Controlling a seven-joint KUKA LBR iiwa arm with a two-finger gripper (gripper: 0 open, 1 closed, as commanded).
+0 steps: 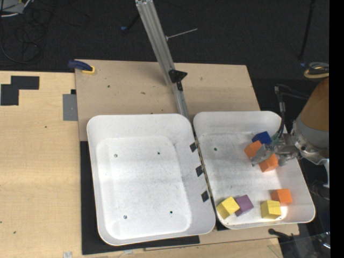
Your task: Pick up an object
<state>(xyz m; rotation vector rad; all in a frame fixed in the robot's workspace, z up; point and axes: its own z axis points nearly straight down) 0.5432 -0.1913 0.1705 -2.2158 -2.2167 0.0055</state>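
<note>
Resting on a light wood bench (134,90) w/ dark floor behind were two white bins; right bin (236,125) held small coloured blocks. Gripper (267,156) sat among orange block (269,163), another orange, blue; finger state unclear

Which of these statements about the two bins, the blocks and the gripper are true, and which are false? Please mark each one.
1. All the blocks lie in the right bin. True.
2. The gripper is over the left bin. False: it is over the right bin, among the blue block and two orange blocks.
3. A purple block touches a yellow block. True.
4. A green block lies near the front edge. False: yellow, purple and orange lie there.
</note>
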